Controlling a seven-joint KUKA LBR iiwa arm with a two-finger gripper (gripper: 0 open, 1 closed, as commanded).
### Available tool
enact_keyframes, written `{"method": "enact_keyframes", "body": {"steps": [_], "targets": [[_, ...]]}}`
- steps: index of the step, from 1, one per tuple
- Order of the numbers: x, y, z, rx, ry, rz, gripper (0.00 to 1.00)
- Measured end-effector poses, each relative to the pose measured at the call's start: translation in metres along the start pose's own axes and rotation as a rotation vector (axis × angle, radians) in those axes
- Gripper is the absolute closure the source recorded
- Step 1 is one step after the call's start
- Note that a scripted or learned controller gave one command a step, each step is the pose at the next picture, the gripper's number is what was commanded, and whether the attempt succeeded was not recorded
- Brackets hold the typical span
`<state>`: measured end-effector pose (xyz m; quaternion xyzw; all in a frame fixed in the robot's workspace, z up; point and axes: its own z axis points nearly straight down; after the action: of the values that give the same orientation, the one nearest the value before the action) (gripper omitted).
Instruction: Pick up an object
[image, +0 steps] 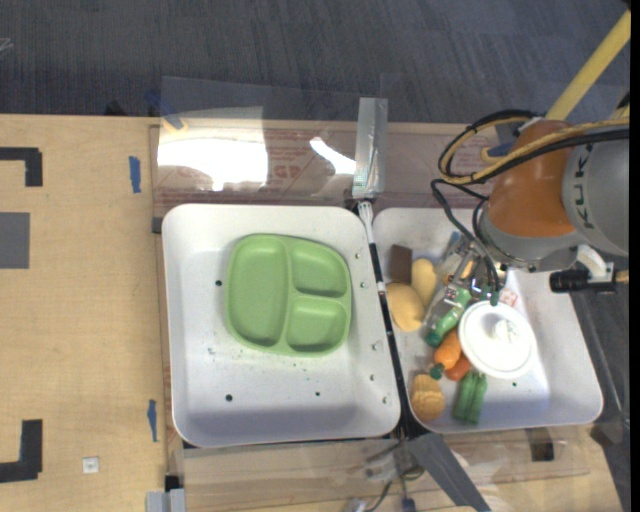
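- Two white bins side by side on the counter (80, 300): left bin (190, 400) carrying a green divided plate (288, 292), right bin (575, 385) crowded with small items.
- Tool (470, 280) low over the upper middle of the right bin, under the orange band (525, 200) – fingers lost among cables and clutter, so cannot tell whether spread or closed, nor whether anything sits between them.
- Nearest candidates: green bottle (442, 318) just below and left of the tool, apparently touching or nearly so; white round lid (497, 338) just below and right; yellow pieces (408, 300) near on the left; brown block (400, 262) at the bin's top left.
- Further off: orange piece (452, 355), green block (470, 396) and yellow lump (428, 398) toward the front wall.
- Likely trouble: packed items – fingers could land on two at once, or push the bottle aside and close on nothing.
- Also possible: rounded, smooth shapes slipping out on the lift; flat lid hard to pinch from above.
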<state>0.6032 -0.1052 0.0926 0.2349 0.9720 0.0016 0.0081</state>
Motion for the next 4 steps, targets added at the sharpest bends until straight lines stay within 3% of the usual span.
{"method": "enact_keyframes", "body": {"steps": [1,2,3,4], "targets": [[-0.001,0.002,-0.010,0.000,-0.005,-0.003,1.00],[0.011,0.002,0.004,0.006,0.007,0.462,1.00],[0.034,0.087,-0.097,0.001,0.006,0.575,1.00],[0.032,0.013,-0.191,0.004,0.003,0.115,1.00]]}}
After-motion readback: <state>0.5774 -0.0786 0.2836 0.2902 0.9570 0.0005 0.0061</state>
